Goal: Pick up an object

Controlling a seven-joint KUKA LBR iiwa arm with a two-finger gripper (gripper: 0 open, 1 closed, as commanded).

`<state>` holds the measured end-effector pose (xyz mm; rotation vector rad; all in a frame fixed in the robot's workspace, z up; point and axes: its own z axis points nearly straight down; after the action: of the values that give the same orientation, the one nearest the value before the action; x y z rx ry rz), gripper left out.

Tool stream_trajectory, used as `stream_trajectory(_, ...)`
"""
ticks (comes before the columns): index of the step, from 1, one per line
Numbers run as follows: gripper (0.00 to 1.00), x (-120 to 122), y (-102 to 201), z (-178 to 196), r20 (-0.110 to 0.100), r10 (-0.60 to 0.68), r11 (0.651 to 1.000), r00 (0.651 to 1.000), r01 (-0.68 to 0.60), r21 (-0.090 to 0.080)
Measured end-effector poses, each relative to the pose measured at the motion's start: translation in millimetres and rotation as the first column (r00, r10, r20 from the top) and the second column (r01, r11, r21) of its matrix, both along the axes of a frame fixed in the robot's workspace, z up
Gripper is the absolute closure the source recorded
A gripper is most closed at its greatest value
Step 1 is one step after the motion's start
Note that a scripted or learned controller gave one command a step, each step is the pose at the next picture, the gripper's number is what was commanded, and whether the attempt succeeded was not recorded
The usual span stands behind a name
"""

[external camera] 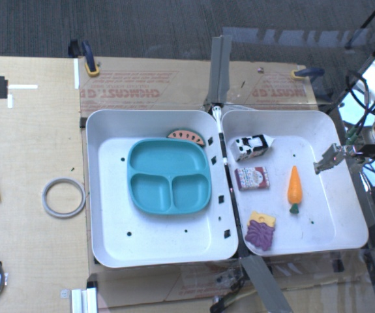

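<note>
Orange carrot [294,186] looks like the obvious pick to us here. It's lying in the right bin [330,230], roughly in the middle of the floor, with its long axis running up-down in the camera view, green stub at the bottom end. Nothing is touching it; the little red packet [252,178] sits to its left with a clear gap, the black-and-white cow toy [250,147] is further up and left, and the purple and yellow piece [261,232] is down near the front wall.

The gripper [330,158] is hanging over the right edge of that same bin, so the carrot lies to its left and a touch lower in the view, near but apart. We honestly can't tell whether it's open or closed, it's too small and blurry at that edge, and we see nothing in it.

So our guess is that the whole move turns on this: slide left across the bin, then close across the carrot's narrow width rather than along its length. The teal divided plate [169,176] and watermelon slice [186,136] in the left bin [109,227] are much further off.
</note>
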<state>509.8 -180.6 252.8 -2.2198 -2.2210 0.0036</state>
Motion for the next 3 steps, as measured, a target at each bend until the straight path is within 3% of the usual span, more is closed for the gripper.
stream_trajectory(1, 0.0, 22, -20, -103, -0.002, -0.395, 0.919, 0.919, 0.395, 0.0)
stream_trajectory(2, 0.0, 36, 40, -51, 0.0, -0.196, 0.981, 0.981, 0.196, 0.0)
stream_trajectory(3, 0.0, 25, 17, -136, 0.0, -0.044, 0.999, 0.999, 0.044, 0.001)
